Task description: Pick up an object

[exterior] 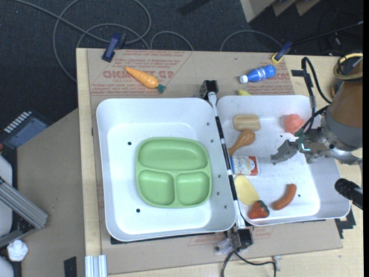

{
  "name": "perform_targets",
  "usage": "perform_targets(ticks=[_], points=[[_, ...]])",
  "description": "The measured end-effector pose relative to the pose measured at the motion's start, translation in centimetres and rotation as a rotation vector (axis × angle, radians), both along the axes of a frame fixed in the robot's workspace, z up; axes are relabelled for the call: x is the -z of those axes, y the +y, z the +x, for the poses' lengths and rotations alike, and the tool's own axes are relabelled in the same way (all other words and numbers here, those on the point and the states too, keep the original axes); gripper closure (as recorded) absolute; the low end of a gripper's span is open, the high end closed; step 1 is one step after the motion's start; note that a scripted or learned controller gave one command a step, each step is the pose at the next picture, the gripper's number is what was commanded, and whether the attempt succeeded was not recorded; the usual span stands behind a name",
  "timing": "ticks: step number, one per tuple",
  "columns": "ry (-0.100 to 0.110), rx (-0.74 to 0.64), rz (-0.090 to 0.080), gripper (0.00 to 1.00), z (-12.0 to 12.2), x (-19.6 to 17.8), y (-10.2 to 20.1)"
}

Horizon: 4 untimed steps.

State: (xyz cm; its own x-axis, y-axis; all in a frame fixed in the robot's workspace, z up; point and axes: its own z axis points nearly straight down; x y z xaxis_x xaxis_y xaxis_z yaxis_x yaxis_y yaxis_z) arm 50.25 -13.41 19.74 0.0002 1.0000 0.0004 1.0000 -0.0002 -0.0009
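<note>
end effector (282, 153) over right bin (305, 180) | near sausage (284, 196)

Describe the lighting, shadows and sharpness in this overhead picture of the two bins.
Camera view: even, soft light with no harsh glare on the white left bin; the green divided plate casts only a faint shadow; the orange toy carrot on the bench looks reasonably sharp; the arm's two-finger gripper over the white right bin is slightly smeared, and its fingers are hard to resolve.
</note>
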Motion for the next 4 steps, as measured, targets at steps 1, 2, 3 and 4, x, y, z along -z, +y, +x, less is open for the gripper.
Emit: perform_targets(ticks=[1, 2, 3, 4], points=[[0.003, 0.002, 0.0, 0.0, -2.5, 9.6, -4.5], [-0.003, 0.002, -0.001, 1.0, -2.3, 8.5, -4.5], [-0.002, 0.002, -0.001, 0.0, -2.3, 8.5, -4.5], [0.002, 0.0, 0.001, 0.0, -2.4, 11.3, -2.5]])
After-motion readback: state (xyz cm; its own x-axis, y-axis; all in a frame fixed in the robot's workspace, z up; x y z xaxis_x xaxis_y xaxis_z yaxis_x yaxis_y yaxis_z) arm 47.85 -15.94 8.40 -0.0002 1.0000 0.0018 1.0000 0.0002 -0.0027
